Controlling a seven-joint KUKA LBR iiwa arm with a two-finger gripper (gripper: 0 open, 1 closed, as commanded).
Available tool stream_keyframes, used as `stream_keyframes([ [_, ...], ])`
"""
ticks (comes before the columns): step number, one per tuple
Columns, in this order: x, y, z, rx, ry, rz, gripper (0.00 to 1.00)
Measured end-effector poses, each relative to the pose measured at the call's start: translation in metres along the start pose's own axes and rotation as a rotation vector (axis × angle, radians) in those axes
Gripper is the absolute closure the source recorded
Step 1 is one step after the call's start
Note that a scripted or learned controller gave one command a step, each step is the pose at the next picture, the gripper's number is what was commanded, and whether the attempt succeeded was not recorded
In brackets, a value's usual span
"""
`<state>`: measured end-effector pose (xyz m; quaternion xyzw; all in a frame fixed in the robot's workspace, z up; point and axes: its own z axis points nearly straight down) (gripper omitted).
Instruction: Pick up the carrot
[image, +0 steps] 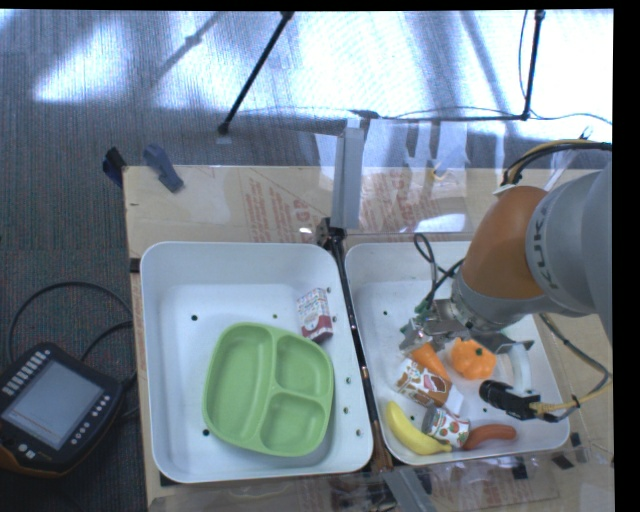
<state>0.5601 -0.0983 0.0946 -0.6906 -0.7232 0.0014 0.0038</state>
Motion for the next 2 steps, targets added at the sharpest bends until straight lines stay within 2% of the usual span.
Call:
stream_keyframes([
  [1, 0.000, 0.000, -0.009, 0.002, 0.001, 0.005, 1.00],
  [2, -0.019, 0.051, -0.134, -0.007, -0.004, 0.093, 1.00],
])
